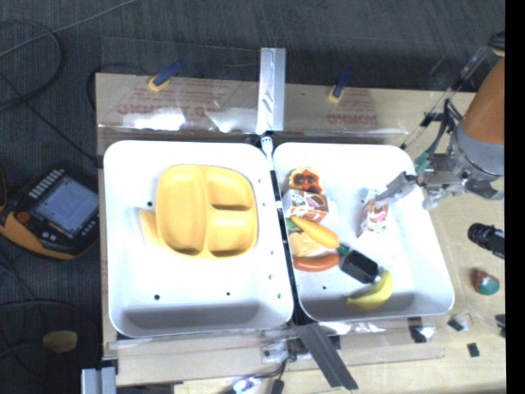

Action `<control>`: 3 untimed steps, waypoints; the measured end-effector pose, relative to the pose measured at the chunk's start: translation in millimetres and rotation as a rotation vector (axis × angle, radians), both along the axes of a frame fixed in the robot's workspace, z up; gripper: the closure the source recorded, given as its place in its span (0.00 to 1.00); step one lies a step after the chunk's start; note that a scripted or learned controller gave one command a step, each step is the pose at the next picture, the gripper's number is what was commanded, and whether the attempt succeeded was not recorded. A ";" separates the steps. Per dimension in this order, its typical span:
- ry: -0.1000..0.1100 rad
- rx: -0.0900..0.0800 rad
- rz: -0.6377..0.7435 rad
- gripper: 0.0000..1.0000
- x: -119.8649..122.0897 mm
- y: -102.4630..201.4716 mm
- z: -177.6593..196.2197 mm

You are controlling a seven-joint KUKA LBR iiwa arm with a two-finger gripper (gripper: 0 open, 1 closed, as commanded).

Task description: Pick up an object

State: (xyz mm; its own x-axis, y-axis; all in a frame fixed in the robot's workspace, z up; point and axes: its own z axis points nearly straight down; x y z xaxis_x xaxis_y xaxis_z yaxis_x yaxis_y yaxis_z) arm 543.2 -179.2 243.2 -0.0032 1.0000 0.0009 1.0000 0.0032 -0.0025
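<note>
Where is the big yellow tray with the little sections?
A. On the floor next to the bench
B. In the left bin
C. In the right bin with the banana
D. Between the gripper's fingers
B. The yellow tray lies flat in the left bin, by itself, while the banana and the other toys sit in the right bin.

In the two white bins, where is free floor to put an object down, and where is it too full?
Left bin: bare floor along the front, below the yellow tray. Right bin: bare floor along its right side, between the small packet and the right wall, above the banana. Crowded: the right bin's left side, where toys pile against the divider.
</note>
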 end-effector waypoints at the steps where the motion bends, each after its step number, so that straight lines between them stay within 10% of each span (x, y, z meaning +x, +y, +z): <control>1: -0.002 -0.001 -0.004 0.00 -19.1 20.4 -142.5; 3: -0.008 -0.005 -0.084 0.00 93.9 72.6 -154.6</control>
State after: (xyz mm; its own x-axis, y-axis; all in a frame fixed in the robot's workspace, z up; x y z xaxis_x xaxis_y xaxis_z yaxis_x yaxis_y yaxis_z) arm 637.1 -106.5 88.6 0.0809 0.9967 -0.0039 0.9967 -0.0809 0.0053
